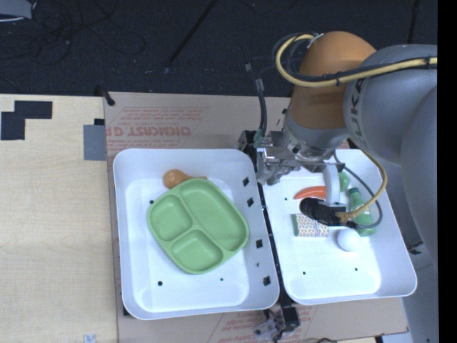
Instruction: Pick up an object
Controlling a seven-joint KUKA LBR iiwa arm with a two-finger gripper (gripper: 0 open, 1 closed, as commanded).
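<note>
Located in right bin: patterned block, taken here as the reference.
- Ball, white: just view-right of block, a little nearer the camera, apart from it.
- Red piece: just beyond block.
- Green piece: view-right of block, past ball, partly hidden by cabling.
- Gripper: beyond and view-left of block, over the rims where the bins meet. Opening cannot be told from this angle; nothing seen held.
- In left bin, well view-left of block: green plate, with orange lump at its far edge.

Handling, as judgement: ball probably light, hard and smooth, likely to roll or squirt out; take across its widest part, centred. Block probably light, flat and low, with little height to grip; take across its short sides. Plate stiff and wide; only its rim offers a hold.

Clearance: open floor nearer the camera than block. Crowded beyond and view-right of it. Mind the rims below the gripper on any descent.
</note>
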